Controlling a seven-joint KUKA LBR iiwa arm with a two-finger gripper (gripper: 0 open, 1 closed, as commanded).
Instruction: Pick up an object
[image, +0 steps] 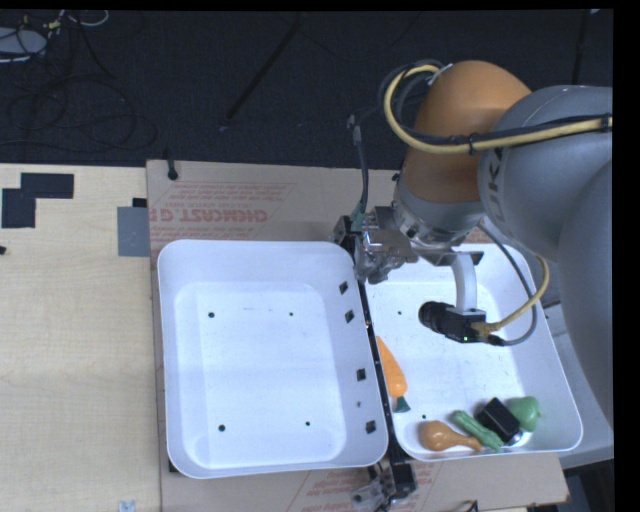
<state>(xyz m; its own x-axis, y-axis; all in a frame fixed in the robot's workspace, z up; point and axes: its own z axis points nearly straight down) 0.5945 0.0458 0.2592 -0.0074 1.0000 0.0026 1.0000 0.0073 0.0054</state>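
Note:
My gripper (374, 256) hangs over the far left corner of the right bin (455, 385), close to the wall shared with the left bin (260, 375). An orange carrot-shaped toy (392, 370) lies against the right bin's left wall, well in front of the gripper. At the bin's near edge lie a tan pear-shaped toy (443, 436), a green toy (505, 415) and a black block (496, 419) resting on the green one. I see nothing held at the gripper.
A small teal piece (402, 405) lies just in front of the carrot toy. A black cable fitting (447, 320) hangs from the arm over the middle of the right bin. The grey arm covers the bin's far right side.

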